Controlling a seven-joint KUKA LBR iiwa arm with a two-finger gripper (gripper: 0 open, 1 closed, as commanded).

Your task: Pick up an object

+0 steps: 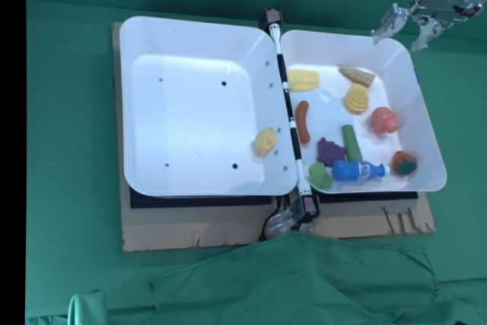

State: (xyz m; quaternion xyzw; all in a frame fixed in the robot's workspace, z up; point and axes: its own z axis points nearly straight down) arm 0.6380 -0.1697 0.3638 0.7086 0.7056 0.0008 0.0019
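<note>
Gripper (403, 30) hangs at the upper right of the camera view, just above the far right corner of the right bin (428, 135). Fingers spread wide apart, nothing between them.

Right bin contents, placed from the gripper:
- Corn cob piece (357, 74), closest, just below and left of the fingertips, lying tilted near the bin's far wall.
- Yellow bumpy fruit (356, 97), directly beneath the corn and touching or almost touching it.
- Yellow block, possibly cheese or butter (303, 80), farther left, beside the divider bar (290, 114) between the bins.
- Pink-orange lumpy item (384, 120), below the gripper, near the bin's right wall.
- Red sausage (303, 122), well left and below, lying lengthwise along the divider.
- Green cucumber-like stick (351, 142), below, mid-bin.
- Purple grape bunch (330, 152), just left of the green stick.
- Blue bottle (356, 171), lying on its side at the near wall, cap pointing right.
- Green leafy item (319, 176), touching the bottle's left end.
- Red-and-green item, perhaps a strawberry or tomato (404, 163), near right corner, farthest straight down from the gripper.

Left bin (152, 42), well apart to the left: one yellow lumpy piece (265, 141) by its right wall.
</note>
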